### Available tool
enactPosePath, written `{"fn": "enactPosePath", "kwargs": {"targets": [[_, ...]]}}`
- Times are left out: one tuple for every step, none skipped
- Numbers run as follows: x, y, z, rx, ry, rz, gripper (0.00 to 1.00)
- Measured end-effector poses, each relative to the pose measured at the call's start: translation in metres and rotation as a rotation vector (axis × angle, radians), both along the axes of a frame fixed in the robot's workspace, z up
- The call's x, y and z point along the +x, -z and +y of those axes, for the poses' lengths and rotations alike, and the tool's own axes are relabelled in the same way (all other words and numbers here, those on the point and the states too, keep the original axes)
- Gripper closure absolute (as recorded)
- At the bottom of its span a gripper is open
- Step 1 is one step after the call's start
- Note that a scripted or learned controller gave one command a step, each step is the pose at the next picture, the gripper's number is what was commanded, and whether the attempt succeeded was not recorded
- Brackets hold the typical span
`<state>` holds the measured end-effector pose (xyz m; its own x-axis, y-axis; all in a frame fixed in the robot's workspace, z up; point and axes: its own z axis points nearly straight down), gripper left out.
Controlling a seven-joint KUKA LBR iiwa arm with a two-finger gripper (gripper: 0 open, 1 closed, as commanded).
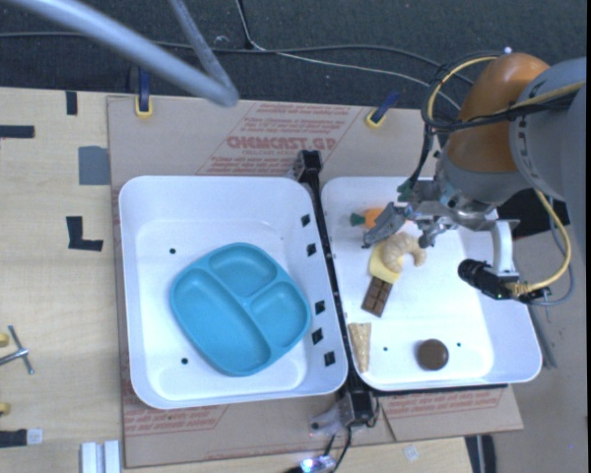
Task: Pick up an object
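Two shallow white bins sit side by side on a sheet of brown cardboard point(276, 136) that covers the table point(39, 254). The left bin point(138, 215) holds a blue divided plate point(238, 306), lying flat with its three compartments facing up, a little below the middle of the frame.

The right bin point(473, 363) holds the small objects. A pale banana-shaped piece point(396, 254) lies in its upper left part, and just below it, touching or nearly touching, is a brown chocolate-bar-shaped block point(377, 296), tilted. A small orange piece with a green end, like a carrot point(367, 217), lies near the bin's upper left corner. Along the bin's left wall near the bottom lies a tan cone-shaped piece point(360, 344). A round dark brown disc, like a cookie point(432, 355), rests apart from the others near the lower edge.

The arm point(502, 116) comes in from the upper right of the frame, with its orange band above the wrist. The gripper point(402, 227) is low over the upper left part of the right bin, just above the banana-shaped piece and beside the carrot. Whether its jaws are wide or narrow cannot be told from this angle, and nothing can be seen held in it.

A grey metal bar point(108, 37) crosses the upper left of the frame, blurred.
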<state>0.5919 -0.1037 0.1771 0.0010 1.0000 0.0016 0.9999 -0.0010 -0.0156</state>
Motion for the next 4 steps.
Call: {"fn": "enactPosePath", "kwargs": {"targets": [[0.003,-0.008,0.0,-0.001,-0.003,-0.013,0.0],[0.001,0.036,0.002,-0.002,-0.003,-0.01,0.0],[0.0,0.09,0.003,-0.002,-0.003,-0.011,0.0],[0.001,0.077,0.003,-0.002,-0.004,-0.013,1.0]]}}
